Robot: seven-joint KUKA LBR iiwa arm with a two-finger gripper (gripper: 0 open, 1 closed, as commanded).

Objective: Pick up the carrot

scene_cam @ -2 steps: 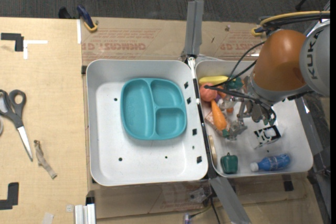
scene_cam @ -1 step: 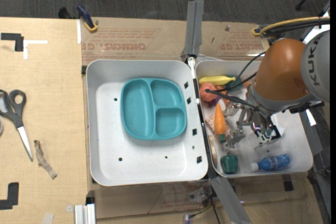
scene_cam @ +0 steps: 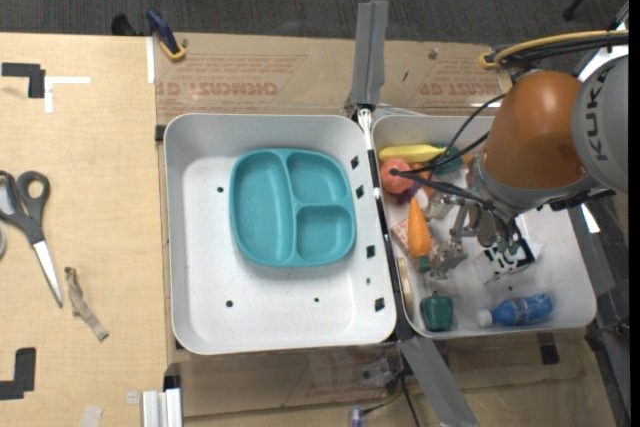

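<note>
Pale wood worktop (scene_cam: 80, 195) carries two shallow white bins side by side, with scissors (scene_cam: 30, 225) lying far out on its left part. Left bin (scene_cam: 200, 315) holds a teal divided plate (scene_cam: 293, 207). Right bin (scene_cam: 560, 315) holds the carrot (scene_cam: 418, 229), lying near its left wall, just below a pinkish-red fruit (scene_cam: 397, 177) and a yellow banana (scene_cam: 412, 154). A dark green cup (scene_cam: 436, 312) and a blue bottle (scene_cam: 520, 309) lie near the front wall. Beside the carrot on its right hangs the gripper (scene_cam: 462, 243); its state cannot be told, and the carrot lies in the bin.
</note>
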